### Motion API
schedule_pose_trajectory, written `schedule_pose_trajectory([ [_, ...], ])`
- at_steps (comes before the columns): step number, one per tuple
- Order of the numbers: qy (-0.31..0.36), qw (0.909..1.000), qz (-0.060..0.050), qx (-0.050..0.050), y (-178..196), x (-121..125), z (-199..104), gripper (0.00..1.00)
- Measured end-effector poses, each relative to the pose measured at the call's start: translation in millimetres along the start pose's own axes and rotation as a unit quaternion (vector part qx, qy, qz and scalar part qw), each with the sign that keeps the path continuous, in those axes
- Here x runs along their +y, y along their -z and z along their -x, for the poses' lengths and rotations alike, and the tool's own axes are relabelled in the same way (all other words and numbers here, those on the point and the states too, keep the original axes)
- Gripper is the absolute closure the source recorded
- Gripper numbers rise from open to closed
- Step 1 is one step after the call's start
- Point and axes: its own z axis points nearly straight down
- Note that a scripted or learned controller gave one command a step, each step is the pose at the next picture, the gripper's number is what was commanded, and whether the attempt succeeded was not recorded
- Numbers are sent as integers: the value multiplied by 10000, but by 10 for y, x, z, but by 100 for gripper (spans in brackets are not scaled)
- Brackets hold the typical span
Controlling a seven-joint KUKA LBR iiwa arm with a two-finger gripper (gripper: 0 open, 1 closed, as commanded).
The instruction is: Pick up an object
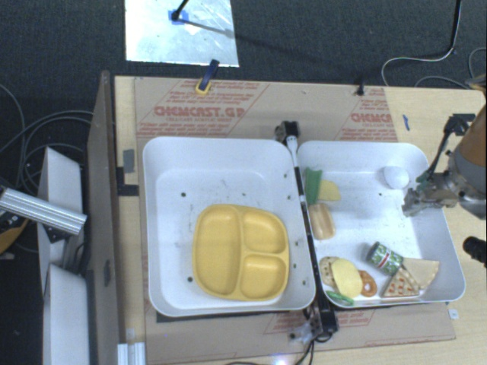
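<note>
Jaws [415, 201], state indeterminable, hung at right bin's [445, 238] right wall, white ball [395, 176] just beside; descending squarely over ball, clear of wall, would have served the pick best.

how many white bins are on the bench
2. The left bin holds a yellow divided plate; the right bin holds the small food items, with the gripper over its right side.

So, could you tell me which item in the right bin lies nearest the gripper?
The white ball, at the bin's far right corner, beside the gripper; the other items lie lower or further left.
</note>
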Motion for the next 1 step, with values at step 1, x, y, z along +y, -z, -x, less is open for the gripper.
schedule_pose_trajectory([
  [1,-5,10000,-40,16,-184,-34,-328,100],
])
